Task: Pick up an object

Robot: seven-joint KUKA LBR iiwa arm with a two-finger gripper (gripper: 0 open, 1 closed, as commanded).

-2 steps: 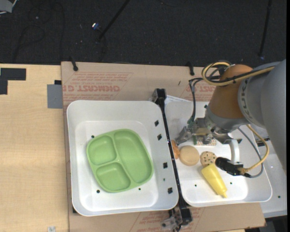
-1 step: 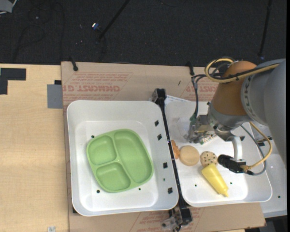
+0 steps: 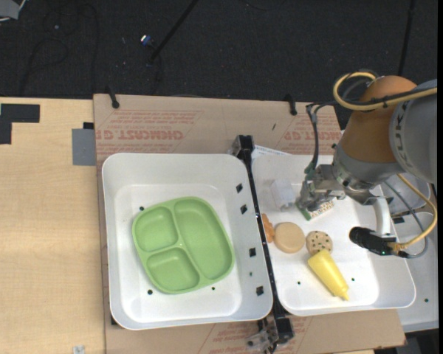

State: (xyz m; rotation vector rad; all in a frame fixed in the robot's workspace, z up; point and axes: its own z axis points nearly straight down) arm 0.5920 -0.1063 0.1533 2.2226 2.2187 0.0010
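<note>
White plastic bins sat side by side on the table as we watched the grey arm (image 3: 387, 135) reach in from the right, its tool (image 3: 312, 196) lowered over the upper middle of the right bin (image 3: 399, 293). We could not tell whether the tool was released or clenched, and nothing showed plainly between its tips; a small pale item lay at its foot, too blurred for us to name. Nearest below it lay a tan round piece (image 3: 289, 237) and a speckled cookie-like disc (image 3: 319, 241), with a yellow bottle-shaped toy (image 3: 329, 273) beyond, its long axis slanting down toward the bin's lower right. A green divided plate (image 3: 182, 245) rested in the left bin (image 3: 118, 190), well apart. We judged the round piece the likeliest pick.
</note>
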